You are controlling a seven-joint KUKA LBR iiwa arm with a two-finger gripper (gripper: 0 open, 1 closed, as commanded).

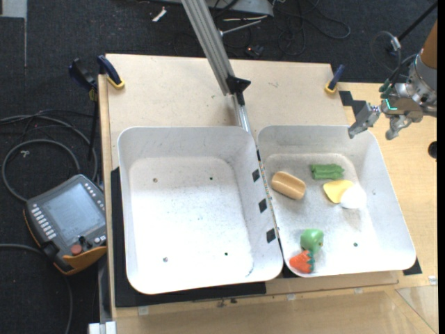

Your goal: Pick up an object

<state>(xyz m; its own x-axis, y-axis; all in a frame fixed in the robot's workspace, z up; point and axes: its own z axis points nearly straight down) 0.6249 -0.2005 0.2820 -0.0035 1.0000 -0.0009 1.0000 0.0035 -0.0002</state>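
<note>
My jaws [381, 122] are hanging spread with nothing in them over the right bin's [389, 186] far right corner. I'm eyeing the tan bread roll [288, 185] near its left wall: probably light, squishy foam, so I'm thinking pinch across its short middle.

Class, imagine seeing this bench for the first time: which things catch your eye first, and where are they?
The colourful toy food in the right bin: a tan bread roll, a green piece, and a red-and-green toy near its front edge. The gripper hangs open above that bin's far right corner.
</note>
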